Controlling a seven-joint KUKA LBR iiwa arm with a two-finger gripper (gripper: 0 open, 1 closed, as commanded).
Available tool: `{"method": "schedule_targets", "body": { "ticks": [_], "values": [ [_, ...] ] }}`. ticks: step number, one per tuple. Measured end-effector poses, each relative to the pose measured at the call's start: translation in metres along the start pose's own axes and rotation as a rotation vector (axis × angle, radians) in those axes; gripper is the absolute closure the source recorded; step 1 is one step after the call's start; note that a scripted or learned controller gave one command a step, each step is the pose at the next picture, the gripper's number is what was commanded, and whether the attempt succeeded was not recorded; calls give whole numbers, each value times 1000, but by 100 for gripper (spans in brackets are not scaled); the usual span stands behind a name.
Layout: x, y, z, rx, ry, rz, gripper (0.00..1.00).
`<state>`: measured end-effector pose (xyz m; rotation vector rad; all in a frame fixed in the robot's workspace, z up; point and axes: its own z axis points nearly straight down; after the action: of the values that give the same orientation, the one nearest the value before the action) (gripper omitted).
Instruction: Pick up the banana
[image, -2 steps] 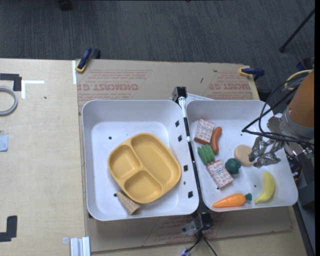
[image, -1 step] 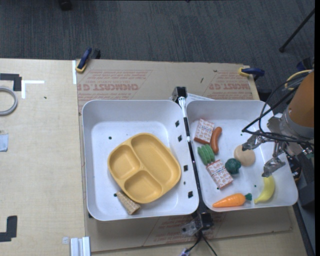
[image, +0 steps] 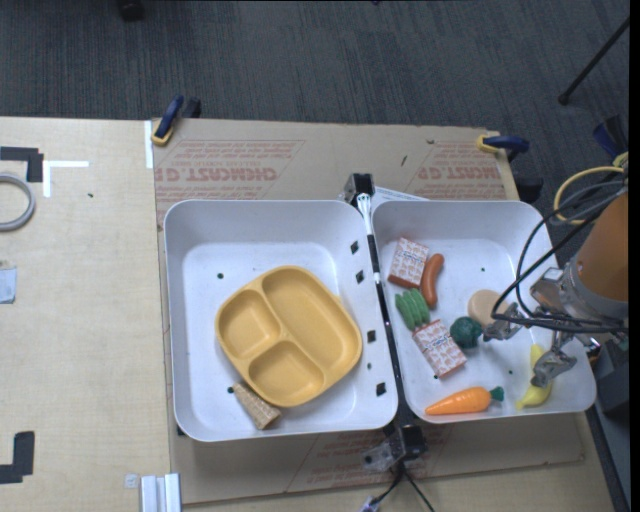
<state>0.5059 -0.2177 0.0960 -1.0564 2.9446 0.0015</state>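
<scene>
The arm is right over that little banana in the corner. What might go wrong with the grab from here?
1. The banana lies tight against the right bin's corner wall, so the end effector may bump the wall or pinch only the fruit's end.
2. The carrot lies close by; a sideways slip might knock it.

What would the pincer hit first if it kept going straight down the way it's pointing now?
Probably the banana, lying just under the pincer near the right bin's front right corner; height above it is hard to judge.
</scene>
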Motion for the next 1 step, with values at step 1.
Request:
{"method": "schedule_targets", "body": {
  "ticks": [1],
  "values": [
    [-22, -23, -61, -2, 9, -22, 0]
  ]
}}
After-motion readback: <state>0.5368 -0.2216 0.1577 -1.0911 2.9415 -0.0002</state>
